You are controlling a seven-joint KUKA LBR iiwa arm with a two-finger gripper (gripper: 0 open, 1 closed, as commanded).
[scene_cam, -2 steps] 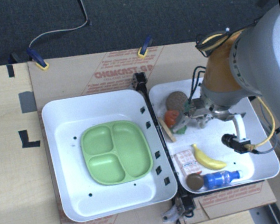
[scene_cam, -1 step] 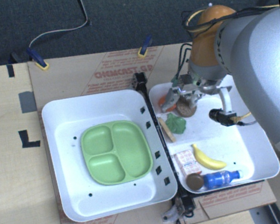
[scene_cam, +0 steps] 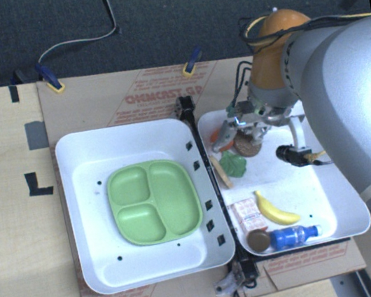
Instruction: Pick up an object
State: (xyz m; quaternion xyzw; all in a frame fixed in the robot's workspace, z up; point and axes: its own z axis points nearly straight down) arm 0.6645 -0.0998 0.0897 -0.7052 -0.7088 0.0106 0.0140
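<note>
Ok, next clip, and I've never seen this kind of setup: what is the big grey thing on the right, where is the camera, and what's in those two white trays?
The big grey shape is a robot arm with an orange band near its wrist. It reaches in from the right of the picture. The single camera is fixed above the bench and looks down at a slant.

The left bin holds a green divided plate. The right bin holds a banana, a blue bottle lying on its side, a small packet, a green leafy item and a few smaller things that are hard to identify.

The arm's hand is low over the far end of the right bin, among those things. Whether it holds anything cannot be seen.
</note>
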